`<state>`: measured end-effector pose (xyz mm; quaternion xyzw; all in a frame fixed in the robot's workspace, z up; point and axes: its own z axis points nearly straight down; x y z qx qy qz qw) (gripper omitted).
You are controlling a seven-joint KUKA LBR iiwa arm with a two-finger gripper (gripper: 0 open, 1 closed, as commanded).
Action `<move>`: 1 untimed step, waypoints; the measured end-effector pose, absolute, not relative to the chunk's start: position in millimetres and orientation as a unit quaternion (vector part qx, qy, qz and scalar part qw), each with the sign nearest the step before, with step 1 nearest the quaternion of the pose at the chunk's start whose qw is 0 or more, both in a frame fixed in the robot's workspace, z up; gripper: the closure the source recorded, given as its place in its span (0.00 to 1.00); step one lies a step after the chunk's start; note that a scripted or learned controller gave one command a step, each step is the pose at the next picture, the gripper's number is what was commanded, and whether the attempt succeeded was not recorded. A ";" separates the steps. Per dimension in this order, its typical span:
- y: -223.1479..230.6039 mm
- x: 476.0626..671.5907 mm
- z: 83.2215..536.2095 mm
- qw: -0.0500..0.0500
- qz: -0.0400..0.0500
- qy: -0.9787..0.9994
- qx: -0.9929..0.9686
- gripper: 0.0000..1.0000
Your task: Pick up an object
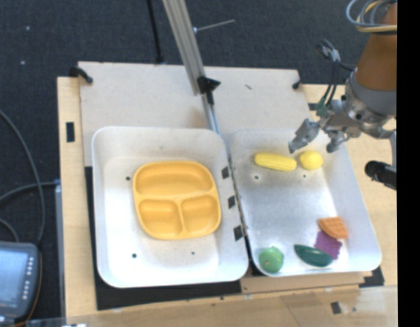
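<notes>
My gripper [318, 139] hangs over the far edge of the right bin [292, 203], fingers spread open with nothing between them. Just below it lie a yellow corn cob [275, 161] and a small yellow lemon [310, 160], side by side near the bin's far wall. At the bin's near end sit a green round fruit [271, 258], a dark green vegetable [313, 255], a purple piece [328, 243] and an orange piece [333, 227].
The left bin [114, 182] holds a yellow divided tray [176, 199]. A slanted aluminium post [186, 43] rises from the bench behind the bins. The arm's orange band [377, 60] is at the right edge.
</notes>
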<state>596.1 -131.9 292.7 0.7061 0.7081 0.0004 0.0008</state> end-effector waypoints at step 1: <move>-131.8 596.1 292.8 0.001 0.001 0.708 0.706 0.00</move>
